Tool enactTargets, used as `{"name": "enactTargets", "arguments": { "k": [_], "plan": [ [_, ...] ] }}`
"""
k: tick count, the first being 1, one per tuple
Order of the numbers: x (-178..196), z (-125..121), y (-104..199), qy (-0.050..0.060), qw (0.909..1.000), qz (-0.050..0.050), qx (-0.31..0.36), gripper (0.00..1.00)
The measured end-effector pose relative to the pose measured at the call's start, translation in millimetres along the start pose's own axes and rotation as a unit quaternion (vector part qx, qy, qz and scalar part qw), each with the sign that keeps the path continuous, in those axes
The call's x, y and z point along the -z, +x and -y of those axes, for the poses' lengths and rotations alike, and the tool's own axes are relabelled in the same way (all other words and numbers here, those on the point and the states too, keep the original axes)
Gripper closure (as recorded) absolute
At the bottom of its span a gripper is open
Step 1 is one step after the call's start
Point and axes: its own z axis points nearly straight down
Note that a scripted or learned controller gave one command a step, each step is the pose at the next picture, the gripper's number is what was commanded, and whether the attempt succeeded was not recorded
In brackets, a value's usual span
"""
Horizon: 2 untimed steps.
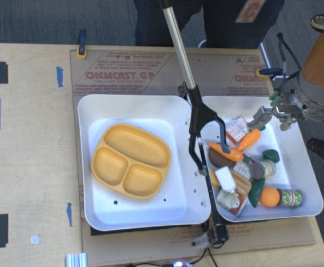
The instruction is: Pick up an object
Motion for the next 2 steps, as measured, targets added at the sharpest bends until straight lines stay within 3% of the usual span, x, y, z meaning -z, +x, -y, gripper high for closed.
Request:
{"name": "enactTargets", "arguments": {
  "k": [1,2],
  "plan": [
    [-96,28,8,0.0,1.0,0.0,-0.001,0.0],
    [-128,39,39,-0.01,0.9999,0.005,-0.002,0.0]
  ]
}}
